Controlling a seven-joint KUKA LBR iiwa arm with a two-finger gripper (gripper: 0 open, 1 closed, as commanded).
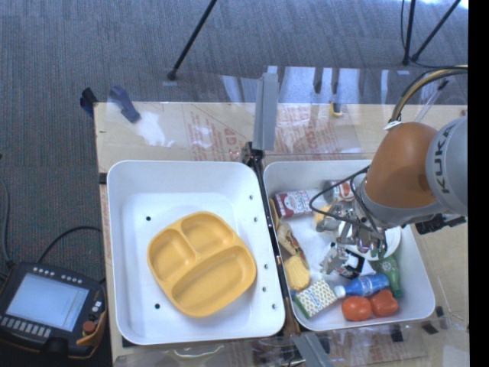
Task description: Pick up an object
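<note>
My gripper [341,260] hangs low inside the right bin [425,281], under the orange wrist band, above the middle of the pile. Its metal fingers point down over a dark item that I cannot make out. Around it lie a red packet [293,202], a yellow corn cob [295,271], a green-and-white box [315,298], a blue-and-white bottle [361,286], a green bottle [392,272], and an orange-red tomato [356,308] next to a red pepper-like piece [384,303]. Nothing shows clearly between the fingers.
The left bin [122,205] holds a yellow divided tray [201,262]. A grey upright post [264,117] stands behind the gap between the bins. A teach pendant [50,306] lies on the floor at the lower left. Tripod legs stand beyond the bench.
</note>
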